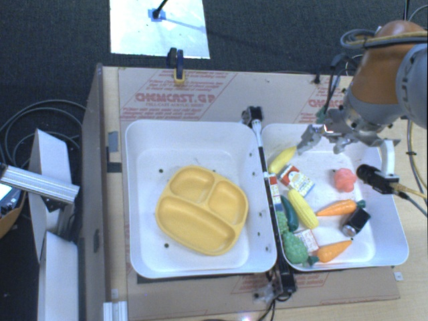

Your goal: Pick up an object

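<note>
Nearest the camera, at the right bin's (391,246) front edge, lie a broccoli floret (295,246) and one of two carrots (332,251). There are two white bins. The left bin (144,199) holds one yellow divided tray (202,209). The right bin holds, besides those, a corn cob (302,208), the second carrot (336,208), a yellow banana (282,158) at its rear left corner, a pink piece (344,180), a small carton (297,180), a green pepper or cucumber (289,212), perhaps, and a black block (355,222). The gripper (326,140) hangs over the bin's rear edge, fingers spread wide, nothing between them.
</note>
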You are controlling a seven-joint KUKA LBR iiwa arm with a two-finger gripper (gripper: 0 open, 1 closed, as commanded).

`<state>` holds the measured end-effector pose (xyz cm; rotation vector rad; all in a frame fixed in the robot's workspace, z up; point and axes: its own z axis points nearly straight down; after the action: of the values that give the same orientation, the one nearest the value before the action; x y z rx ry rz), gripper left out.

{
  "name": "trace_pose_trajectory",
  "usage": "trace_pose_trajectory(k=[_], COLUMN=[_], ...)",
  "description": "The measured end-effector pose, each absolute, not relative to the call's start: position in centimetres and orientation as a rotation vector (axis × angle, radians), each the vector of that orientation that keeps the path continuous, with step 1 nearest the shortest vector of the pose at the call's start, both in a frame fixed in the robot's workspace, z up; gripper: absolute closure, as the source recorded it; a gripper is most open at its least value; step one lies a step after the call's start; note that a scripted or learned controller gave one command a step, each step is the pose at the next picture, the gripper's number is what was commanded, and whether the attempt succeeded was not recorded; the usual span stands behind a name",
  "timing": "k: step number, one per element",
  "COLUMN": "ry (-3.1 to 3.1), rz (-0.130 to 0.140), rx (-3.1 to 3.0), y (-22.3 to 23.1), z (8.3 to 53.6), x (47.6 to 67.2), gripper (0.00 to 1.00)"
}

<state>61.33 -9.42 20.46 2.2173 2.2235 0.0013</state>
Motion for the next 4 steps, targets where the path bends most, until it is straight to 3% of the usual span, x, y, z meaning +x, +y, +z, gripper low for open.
trace_pose_trajectory(k=[1, 2, 3, 4], ry=[2.226, 2.224, 2.219, 2.221], rz=[-0.005, -0.005, 0.008, 0.006], rx=[2.226, 2.225, 2.217, 2.218], y=[-8.1, -8.8, -9.1, -9.1], z=[18.3, 11.0, 8.6, 9.5], x=[53.4, 51.3, 49.5, 49.5], gripper=[0.0, 0.0, 0.0, 1.0])
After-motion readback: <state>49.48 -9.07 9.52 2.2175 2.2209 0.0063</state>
